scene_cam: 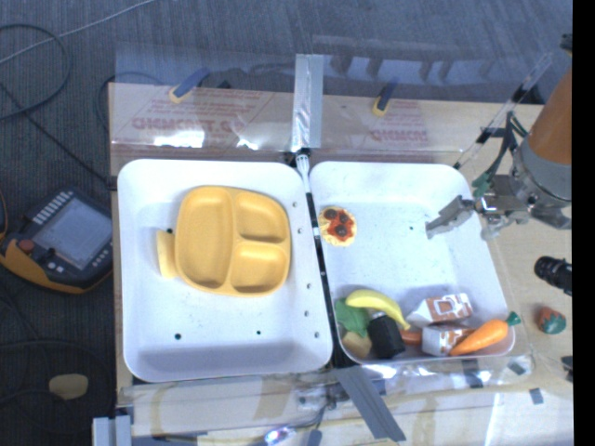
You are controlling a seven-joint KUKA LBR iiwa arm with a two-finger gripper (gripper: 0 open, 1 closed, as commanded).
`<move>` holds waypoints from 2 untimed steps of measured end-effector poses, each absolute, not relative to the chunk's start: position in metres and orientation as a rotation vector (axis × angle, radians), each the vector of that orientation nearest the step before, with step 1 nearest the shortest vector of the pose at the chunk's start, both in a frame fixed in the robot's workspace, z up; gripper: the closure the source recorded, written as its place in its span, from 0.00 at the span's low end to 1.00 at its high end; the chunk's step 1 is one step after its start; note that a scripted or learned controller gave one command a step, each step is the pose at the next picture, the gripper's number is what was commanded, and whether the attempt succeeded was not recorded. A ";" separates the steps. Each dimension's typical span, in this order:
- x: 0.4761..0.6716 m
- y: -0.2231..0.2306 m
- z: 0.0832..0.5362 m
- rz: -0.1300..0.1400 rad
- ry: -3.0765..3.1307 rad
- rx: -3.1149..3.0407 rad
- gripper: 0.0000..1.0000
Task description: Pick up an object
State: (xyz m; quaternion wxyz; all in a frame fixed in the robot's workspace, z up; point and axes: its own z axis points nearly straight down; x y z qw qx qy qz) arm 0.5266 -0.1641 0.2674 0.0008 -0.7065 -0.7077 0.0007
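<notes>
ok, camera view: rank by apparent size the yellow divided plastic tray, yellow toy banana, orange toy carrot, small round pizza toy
1. yellow divided plastic tray, by far
2. yellow toy banana and orange toy carrot, too alike to rank; both partly hidden
3. small round pizza toy

Open floor in the upper right bin; clutter crowds its near edge.

The right shallow white bin [409,179] has bare floor across its middle and top, broken only by a small round toy pizza [337,226] just beside the central divider. Along its near wall a yellow plastic banana [375,304], a black cylinder [385,335], a small white carton [445,308] and an orange toy carrot [482,335] lie packed together, touching. In the left shallow white bin [139,342], a yellow compartment tray [232,240] takes the centre, leaving free strips along the rim.
</notes>
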 end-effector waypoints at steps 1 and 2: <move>0.548 -0.094 0.174 0.004 -2.140 -2.296 0.00; 0.575 -0.097 0.190 0.002 -2.224 -2.216 0.00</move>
